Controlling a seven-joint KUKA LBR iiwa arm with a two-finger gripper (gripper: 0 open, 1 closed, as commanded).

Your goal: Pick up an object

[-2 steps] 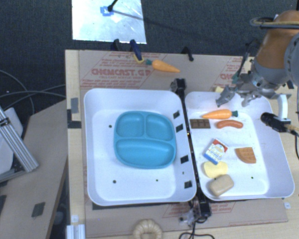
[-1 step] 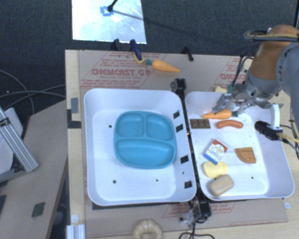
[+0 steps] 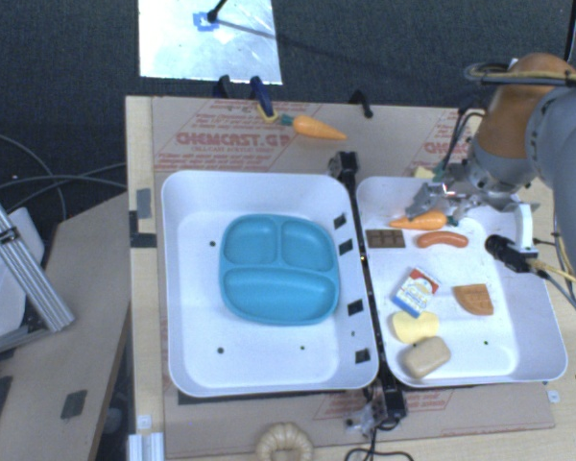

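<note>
Nearest you, one tan bun (image 3: 426, 356) leads seven items in the right bin (image 3: 542, 339); at its far edge the gripper (image 3: 432, 203) touches one orange carrot (image 3: 420, 222), grip unreadable.

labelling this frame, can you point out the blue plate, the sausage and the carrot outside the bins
blue plate (image 3: 278, 269): camera view, centre divider of the plate
sausage (image 3: 443, 240): camera view, middle of its length
carrot (image 3: 317, 129): camera view, thick orange body
</note>
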